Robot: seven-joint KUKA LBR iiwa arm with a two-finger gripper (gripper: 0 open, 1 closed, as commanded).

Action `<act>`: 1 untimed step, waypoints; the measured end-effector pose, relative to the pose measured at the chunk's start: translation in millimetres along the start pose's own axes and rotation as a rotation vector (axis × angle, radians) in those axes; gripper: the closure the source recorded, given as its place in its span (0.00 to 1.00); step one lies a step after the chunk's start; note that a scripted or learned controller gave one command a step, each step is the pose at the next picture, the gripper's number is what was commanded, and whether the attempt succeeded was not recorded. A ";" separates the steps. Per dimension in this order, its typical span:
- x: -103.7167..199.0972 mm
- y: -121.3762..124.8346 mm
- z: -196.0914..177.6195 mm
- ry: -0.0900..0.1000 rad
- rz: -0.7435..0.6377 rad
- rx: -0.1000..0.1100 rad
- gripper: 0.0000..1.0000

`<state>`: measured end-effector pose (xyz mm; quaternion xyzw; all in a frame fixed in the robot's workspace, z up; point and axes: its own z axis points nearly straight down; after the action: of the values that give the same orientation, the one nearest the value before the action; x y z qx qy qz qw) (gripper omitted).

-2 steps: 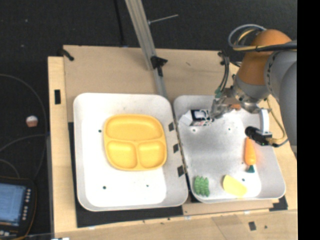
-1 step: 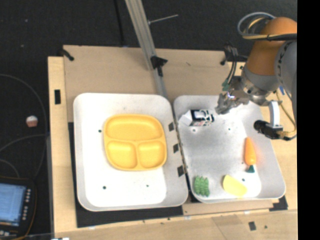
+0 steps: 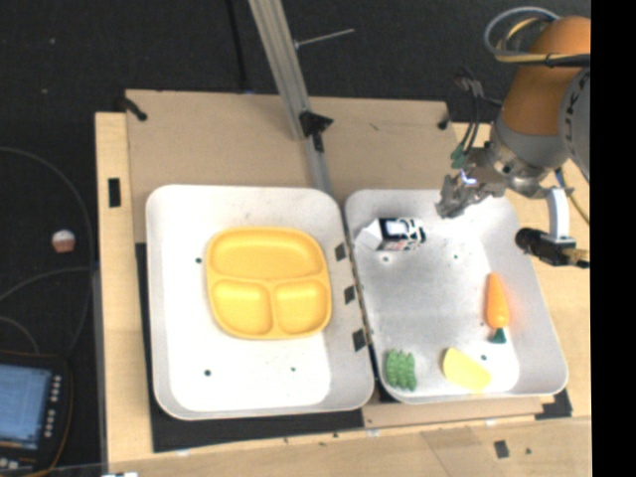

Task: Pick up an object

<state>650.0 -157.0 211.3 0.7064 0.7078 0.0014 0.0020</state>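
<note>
Reaching in from the right, the grey arm with its orange band (image 3: 545, 78) bends down over the far right corner of the right-hand shallow white bin (image 3: 427, 296), and its gripper (image 3: 455, 199) hangs at that bin's back rim. Whether the fingers are spread or pressed together cannot be told; nothing shows between them.

Inside the right-hand bin, a small black-and-white toy with a glossy look (image 3: 397, 233) lies near the back, left of the gripper and apart from it. An orange plastic carrot with a green tip (image 3: 497, 306) lies along the bin's right side. A pale yellow, smooth, wedge-like piece (image 3: 465, 370) sits at the front, and a knobbly green piece (image 3: 399, 368) lies just left of it near the front left corner.

Left of that bin, touching it edge to edge, sits the second shallow white bin (image 3: 179, 366), holding a smooth yellow plastic plate with three compartments (image 3: 268, 282). Both bins rest on a tan board-like worktop (image 3: 199, 132). A slanted grey metal rail (image 3: 283, 63) rises behind the bins.
</note>
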 end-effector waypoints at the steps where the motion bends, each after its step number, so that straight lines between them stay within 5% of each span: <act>1: 51.2 -23.5 -14.8 0.002 -0.004 0.003 1.00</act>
<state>626.3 -105.8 225.9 0.7048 0.7094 0.0012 0.0001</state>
